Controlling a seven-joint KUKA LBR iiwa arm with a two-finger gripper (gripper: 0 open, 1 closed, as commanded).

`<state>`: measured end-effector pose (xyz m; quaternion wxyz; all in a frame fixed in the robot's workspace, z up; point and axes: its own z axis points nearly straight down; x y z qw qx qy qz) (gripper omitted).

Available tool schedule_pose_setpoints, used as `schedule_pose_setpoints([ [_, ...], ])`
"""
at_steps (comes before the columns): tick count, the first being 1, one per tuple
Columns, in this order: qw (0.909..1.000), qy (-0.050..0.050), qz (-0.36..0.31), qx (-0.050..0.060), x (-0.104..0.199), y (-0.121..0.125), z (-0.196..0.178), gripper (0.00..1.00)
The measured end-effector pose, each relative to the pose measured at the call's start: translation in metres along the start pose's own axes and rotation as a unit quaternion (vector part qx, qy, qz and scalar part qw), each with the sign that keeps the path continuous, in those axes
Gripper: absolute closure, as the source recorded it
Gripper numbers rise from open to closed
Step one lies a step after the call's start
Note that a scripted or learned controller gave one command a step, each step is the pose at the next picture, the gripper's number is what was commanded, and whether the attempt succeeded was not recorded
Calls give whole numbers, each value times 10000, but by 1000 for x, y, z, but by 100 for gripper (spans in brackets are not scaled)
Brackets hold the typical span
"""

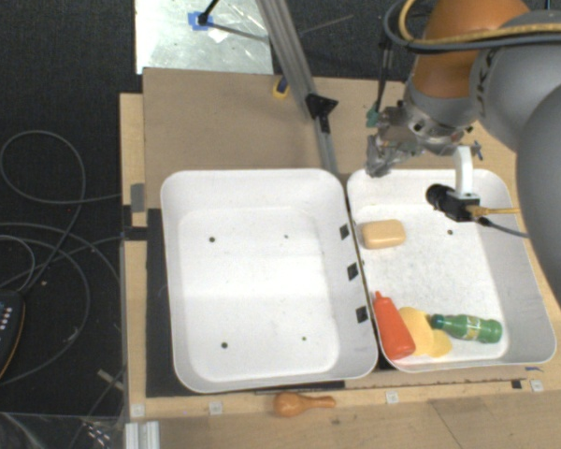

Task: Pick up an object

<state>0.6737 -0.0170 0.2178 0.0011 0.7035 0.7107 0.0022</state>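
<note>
I judge the pick not yet made: my gripper [381, 160] hangs above the far rim of the right bin [519, 279], and I cannot tell how its fingers stand. Nothing shows between them. The tan block [382, 234] lies just nearside of the fingers; the red bottle [393, 325], yellow piece [424, 331] and green bottle [467, 326] lie well nearer me. The left bin [252, 279] sits beside on the brown bench [215, 120]; cables [47, 251] trail on dark floor.

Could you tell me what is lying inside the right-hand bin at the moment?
Right-hand bin: tan block, red bottle, yellow piece, green bottle. The arm covers its far corner.
</note>
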Motion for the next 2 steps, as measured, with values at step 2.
schedule_pose_setpoints([
  [2,10000,3,1,11,110,6,-4,100],
])
